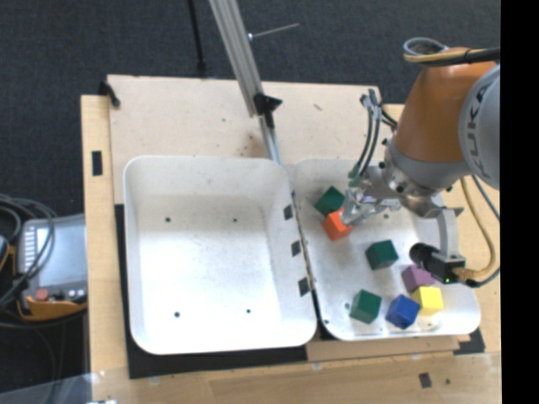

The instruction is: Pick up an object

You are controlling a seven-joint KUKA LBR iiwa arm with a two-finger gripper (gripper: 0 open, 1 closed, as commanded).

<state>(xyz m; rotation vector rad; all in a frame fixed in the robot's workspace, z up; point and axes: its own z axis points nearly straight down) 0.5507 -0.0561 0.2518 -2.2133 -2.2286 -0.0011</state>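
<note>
Orange block [337, 225] lies in the right bin [472, 314], in that bin's upper-left part, near the wall it shares with the left bin [147, 183]. Block sits tilted, one corner toward the bin floor. Pincer [352, 215] is right at the orange block's upper-right edge, its metal tips touching or nearly touching it; I cannot tell whether the tips are spread or clamped, nor whether the block is between them.

Relative to the orange block: a dark green block [330, 199] just above and slightly left, touching or almost. A second green block [381, 253] lower right, apart. A third green block [365, 305] well below, near the bin's front wall. Blue block [402, 310] right of that third green one, with a yellow block [429, 299] touching its right side and a purple block [416, 277] just above the yellow.

Arm [442, 124], orange band over grey, stands upper right of the orange block. Both bins rest on the tabletop [185, 108]. An aluminium rail [236, 45] slants in from above left.
</note>
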